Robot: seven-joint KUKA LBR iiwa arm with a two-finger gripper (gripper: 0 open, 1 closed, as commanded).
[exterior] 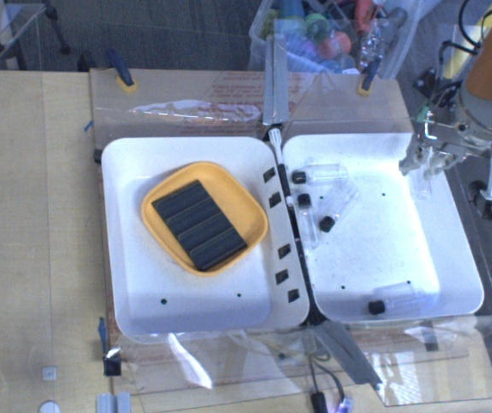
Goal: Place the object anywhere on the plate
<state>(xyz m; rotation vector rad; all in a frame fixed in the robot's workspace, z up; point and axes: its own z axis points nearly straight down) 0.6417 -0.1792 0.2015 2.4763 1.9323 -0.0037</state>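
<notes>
Inside the left bin [126, 299], one yellow plate [156, 205], with one black ridged block [201, 224] lying flat across its middle. Probably the task's object, already on the plate.

Over in the right bin [452, 265], four clear vials with black caps: three clustered near the divider [325, 175], one alone by the near rim [396, 304].

Above that bin's far right corner, one end effector [427, 157], well apart from the plate; open or closed, cannot tell.

Possible trouble: knocking the block off the plate with any further reach over the left bin. If aiming for a vial instead, a likely miss or slip, given round, see-through bodies prone to rolling away.

Two bins on one surface.
</notes>
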